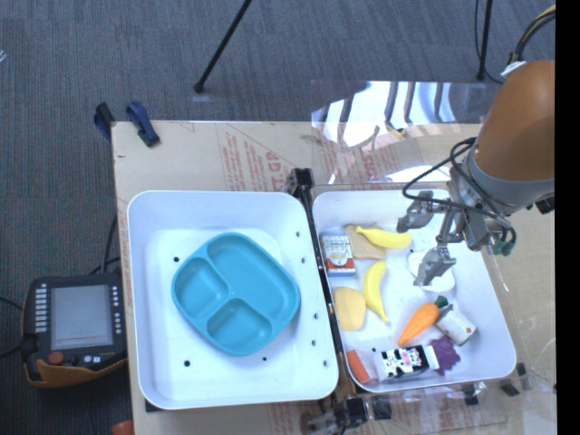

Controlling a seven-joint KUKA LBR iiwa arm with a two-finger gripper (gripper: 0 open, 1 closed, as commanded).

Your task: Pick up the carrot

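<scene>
The carrot (420, 322) is a short orange toy with a green leafy top, lying on the floor of the right bin (497, 333) in its right half. It lies at a slant, the green top pointing up and to the right, the narrow tip down and to the left. A yellow banana (375, 289) lies near it on the left.

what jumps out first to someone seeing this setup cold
The bright blue divided plate lies alone in the left bin. The right bin is a crowd of toy food: two bananas, a carrot near its right side, a small carton. The arm's orange band looms at the right, its gripper open and hanging above the carrot.
</scene>
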